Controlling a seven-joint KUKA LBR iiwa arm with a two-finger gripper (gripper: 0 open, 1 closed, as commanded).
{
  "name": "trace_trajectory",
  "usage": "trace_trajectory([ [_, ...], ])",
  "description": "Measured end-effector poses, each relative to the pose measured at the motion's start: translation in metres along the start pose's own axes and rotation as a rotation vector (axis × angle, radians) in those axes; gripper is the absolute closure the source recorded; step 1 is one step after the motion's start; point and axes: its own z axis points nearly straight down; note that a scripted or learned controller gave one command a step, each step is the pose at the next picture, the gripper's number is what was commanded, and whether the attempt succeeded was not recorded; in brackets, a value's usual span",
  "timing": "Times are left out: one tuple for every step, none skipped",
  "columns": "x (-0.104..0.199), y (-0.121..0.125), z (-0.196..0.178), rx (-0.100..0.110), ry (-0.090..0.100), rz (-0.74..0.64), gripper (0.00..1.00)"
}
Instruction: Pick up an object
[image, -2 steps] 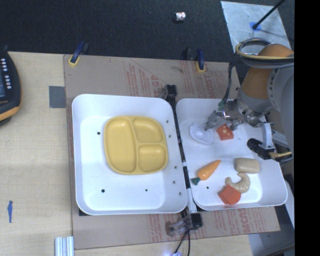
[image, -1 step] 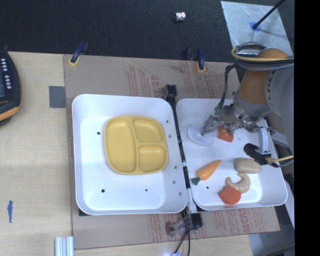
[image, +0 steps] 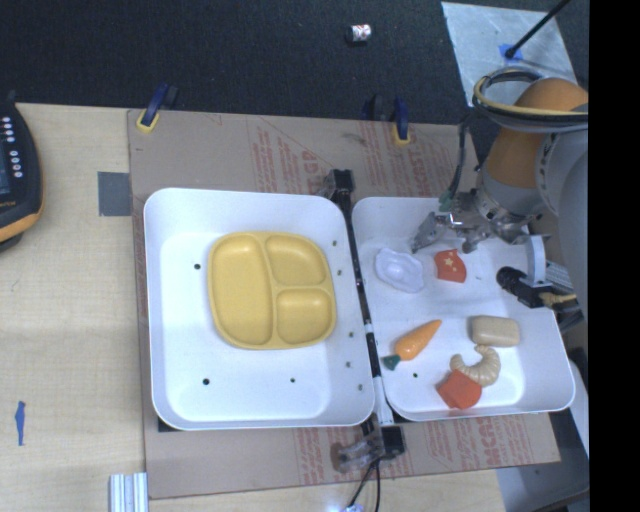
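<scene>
Two white bins sit side by side on the desk (image: 70, 330). Within the left bin (image: 180, 395) lies a yellow divided plate (image: 271, 290). Over in the right bin (image: 540, 395) are a clear plastic piece (image: 400, 269), a toy carrot (image: 417, 340), a small red piece (image: 450, 266), a red block (image: 459, 391) touching a curled tan piece (image: 481, 366), and a beige block (image: 494, 331). Above the right bin's far edge hangs the claw (image: 452, 226), near the small red piece; from here I cannot tell how wide it stands, and nothing shows in its grip.

Robotics lab: clamped cardboard (image: 300, 150), two white bins (image: 170, 300), toy food.
</scene>
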Motion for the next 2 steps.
trace_trajectory([
  [0.034,-0.027,0.001,0.008,0.003,-0.001,0.00],
  [0.012,-0.040,0.001,0.007,0.002,0.005,0.00],
])
